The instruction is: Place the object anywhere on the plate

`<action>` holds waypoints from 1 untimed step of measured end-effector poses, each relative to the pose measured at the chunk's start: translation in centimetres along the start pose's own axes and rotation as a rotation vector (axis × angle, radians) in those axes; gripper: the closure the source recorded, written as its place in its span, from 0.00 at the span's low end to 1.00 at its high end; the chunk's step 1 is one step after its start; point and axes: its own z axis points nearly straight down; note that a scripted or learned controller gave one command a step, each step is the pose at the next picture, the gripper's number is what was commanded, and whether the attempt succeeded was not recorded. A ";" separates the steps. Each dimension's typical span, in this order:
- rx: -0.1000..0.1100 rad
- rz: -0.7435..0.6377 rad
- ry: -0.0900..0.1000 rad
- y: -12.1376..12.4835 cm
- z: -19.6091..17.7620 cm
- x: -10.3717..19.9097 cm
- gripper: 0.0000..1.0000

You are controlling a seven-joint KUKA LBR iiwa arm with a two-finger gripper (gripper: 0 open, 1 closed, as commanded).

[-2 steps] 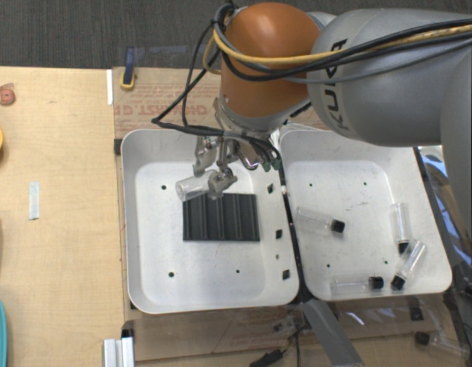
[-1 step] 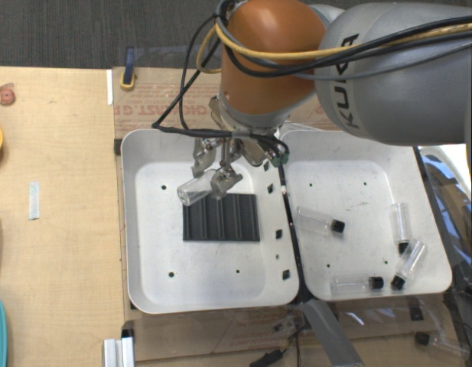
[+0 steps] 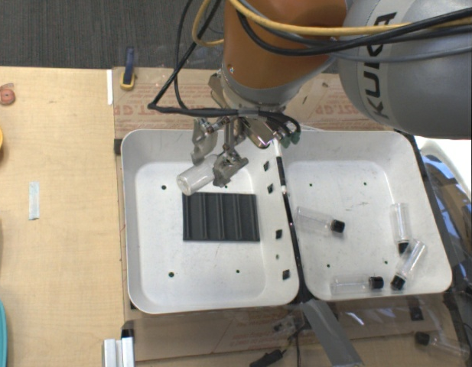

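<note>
**Vial over the plate's top edge**

Vial (image 3: 194,180), clear and lying on its side, sits at the upper left corner of the dark ribbed plate (image 3: 220,217) in the left bin (image 3: 144,281). From the camera view, the gripper (image 3: 222,167) hangs just above, one finger seemingly at the vial's right end; whether it actually clamps the vial I cannot tell. The plate lies flat mid-bin, nothing blocking it. Four spare vials (image 3: 320,220) lie in the right bin (image 3: 358,289), well apart.
</note>
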 end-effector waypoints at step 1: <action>-0.001 -0.079 0.001 -0.8 5.6 -3.8 1.00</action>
